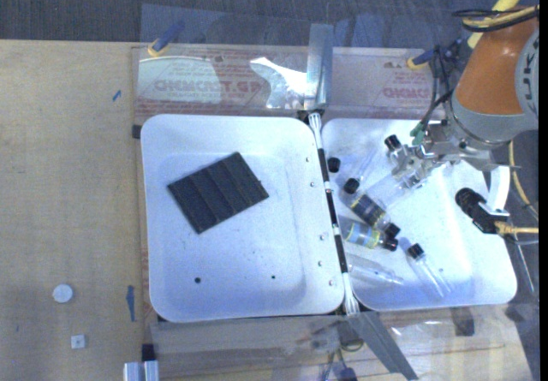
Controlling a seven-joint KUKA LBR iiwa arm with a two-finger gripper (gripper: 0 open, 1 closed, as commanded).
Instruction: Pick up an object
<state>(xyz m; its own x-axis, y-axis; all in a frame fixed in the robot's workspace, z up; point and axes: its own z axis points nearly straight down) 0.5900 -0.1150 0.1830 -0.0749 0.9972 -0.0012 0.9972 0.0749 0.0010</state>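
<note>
Our pincer [417,167] hangs low over the right bin [479,281]; we cannot tell its state. Just below and left of it lie small bottles [368,210]. We think we are reaching down; next we must grab one.

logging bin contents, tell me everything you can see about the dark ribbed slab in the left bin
The dark slab is a flat, roughly rectangular piece, charcoal to black, matte like rubber or foam. Shallow parallel grooves split its top face into a few long strips. It lies flat on the floor of the left bin, rotated so its corners point roughly toward the bin's sides, in the upper-left part. It rests on the bin floor alone; nothing else touches it. A few tiny dark specks sit apart from it, lower in the bin.
</note>
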